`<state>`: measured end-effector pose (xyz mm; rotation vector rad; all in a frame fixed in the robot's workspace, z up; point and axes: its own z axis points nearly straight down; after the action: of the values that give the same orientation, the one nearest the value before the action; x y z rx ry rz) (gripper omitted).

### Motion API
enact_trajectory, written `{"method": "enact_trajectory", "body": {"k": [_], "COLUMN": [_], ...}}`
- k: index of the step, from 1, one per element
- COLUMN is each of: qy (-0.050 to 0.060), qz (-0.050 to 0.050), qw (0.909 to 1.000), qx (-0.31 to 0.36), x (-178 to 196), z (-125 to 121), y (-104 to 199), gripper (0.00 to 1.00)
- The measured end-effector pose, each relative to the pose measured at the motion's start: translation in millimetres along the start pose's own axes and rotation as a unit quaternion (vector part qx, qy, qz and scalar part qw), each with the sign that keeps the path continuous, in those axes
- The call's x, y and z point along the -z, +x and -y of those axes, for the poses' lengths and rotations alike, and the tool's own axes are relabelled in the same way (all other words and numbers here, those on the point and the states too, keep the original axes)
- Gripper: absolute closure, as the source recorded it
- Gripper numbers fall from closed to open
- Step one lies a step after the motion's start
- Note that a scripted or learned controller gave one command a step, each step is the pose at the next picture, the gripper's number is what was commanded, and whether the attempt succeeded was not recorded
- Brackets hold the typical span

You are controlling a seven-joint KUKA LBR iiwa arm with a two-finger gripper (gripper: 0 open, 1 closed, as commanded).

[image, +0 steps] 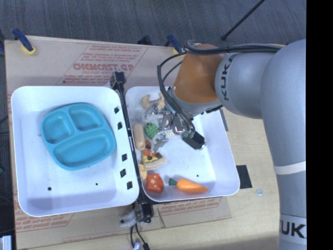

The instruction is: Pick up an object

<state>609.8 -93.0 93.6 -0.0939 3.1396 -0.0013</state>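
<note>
Grey arm's jaws (162, 125) low among toy food in right bin (221, 155), grip state unclear

You are looking at a robotics lab or test cell, not a home or a shop. The bench (250, 202) is covered with flattened printed cardboard (104, 61) held down by blue clamps (23, 40) at its far edge. Two shallow white bins (31, 191) sit side by side on it, joined along the middle by black clips (124, 158). A grey industrial KUKA arm (270, 82) with exposed black cabling (171, 61) reaches in over them. Grey carpet (78, 7) covers the floor beyond, crossed by a thin black stand leg (250, 12).
</note>
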Motion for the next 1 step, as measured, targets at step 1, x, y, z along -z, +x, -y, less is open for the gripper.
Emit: {"method": "enact_trajectory", "body": {"k": [1], "qy": [0.0], "qz": [0.001], "qw": [0.9969], "qx": [0.079], "x": [-0.1], "z": [9.3], "y": [-47.6], "gripper": [0.0]}}
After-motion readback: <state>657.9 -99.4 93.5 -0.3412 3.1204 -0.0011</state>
